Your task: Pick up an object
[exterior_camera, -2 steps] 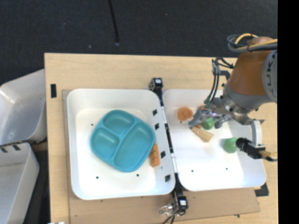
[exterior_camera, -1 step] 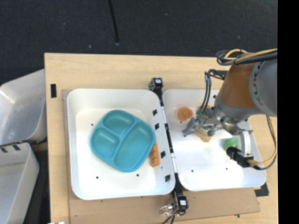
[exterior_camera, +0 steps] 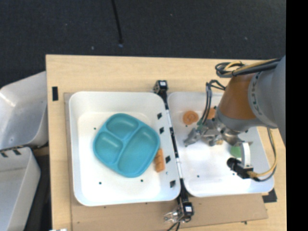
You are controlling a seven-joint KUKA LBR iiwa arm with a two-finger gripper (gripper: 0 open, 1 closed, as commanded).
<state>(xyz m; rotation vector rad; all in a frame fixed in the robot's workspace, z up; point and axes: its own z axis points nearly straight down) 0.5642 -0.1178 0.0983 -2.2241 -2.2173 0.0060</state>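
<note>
Approach step, nothing lifted: tool point(exterior_camera: 193, 136) hovered low in right bin point(exterior_camera: 216, 184), fingers parted, empty, near orange disc point(exterior_camera: 190, 117). Next: centre over disc, close.

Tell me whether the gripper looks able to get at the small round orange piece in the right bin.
Probably yes: the small round orange piece lies in the open, just beside the gripper, with nothing between them.

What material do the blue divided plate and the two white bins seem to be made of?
The blue plate looks like moulded plastic: one even colour, matte, with soft rounded compartment ridges. The left bin and the right bin look like thin smooth plastic too, with rounded corners, though coated metal is possible.
</note>
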